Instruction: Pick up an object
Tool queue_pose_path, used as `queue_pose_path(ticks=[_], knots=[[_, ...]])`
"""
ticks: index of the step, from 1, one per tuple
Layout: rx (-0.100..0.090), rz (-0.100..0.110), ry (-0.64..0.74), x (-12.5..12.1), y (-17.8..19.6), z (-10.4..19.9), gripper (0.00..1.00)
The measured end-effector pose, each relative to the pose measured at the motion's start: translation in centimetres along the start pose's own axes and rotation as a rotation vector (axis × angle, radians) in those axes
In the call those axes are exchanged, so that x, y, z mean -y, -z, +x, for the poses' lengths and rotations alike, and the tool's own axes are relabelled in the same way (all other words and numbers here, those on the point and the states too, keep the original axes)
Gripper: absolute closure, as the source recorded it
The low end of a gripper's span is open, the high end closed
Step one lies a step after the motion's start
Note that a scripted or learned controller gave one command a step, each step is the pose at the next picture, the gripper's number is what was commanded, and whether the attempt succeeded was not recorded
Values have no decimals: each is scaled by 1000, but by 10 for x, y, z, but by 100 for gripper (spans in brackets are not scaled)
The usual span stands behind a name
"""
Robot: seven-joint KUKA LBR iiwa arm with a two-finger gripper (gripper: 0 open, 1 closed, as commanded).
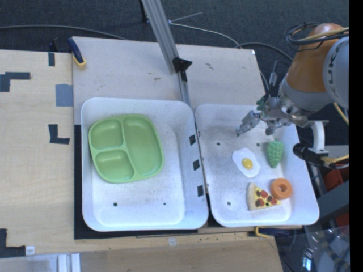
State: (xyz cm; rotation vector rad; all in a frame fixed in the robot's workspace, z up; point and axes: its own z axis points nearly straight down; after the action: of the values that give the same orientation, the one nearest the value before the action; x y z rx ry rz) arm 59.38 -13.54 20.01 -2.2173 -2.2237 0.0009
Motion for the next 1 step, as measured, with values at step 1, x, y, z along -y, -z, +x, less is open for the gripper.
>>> queue_pose_path(ticks=[1], knots=[[0,0,0,0,0,0,0]])
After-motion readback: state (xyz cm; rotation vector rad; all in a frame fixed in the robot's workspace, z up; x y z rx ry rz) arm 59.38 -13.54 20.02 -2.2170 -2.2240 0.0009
